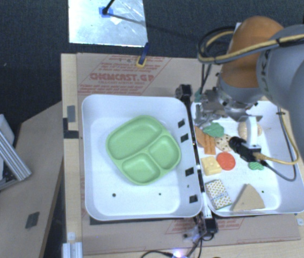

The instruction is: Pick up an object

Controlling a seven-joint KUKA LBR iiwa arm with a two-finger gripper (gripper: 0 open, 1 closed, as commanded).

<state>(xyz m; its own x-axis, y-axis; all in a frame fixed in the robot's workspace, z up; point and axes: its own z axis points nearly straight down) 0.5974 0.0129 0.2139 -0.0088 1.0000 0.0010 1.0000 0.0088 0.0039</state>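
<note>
The tool (pixel 212 107) hangs over the right bin's (pixel 297 195) far-left corner, its finger state indiscernible. Small toy food pieces (pixel 226 160) lie below; the arm (pixel 281 52) hides others.

A robotics lab, by the look of it. A big grey arm (pixel 286 52) trailing cables leans over a desk (pixel 39 144) lined with printed cardboard (pixel 122 74), where two white bins (pixel 95 160) sit clipped together at its middle. Aluminium framing (pixel 1 144) stands off the left edge, over dark carpet (pixel 23 36).
</note>
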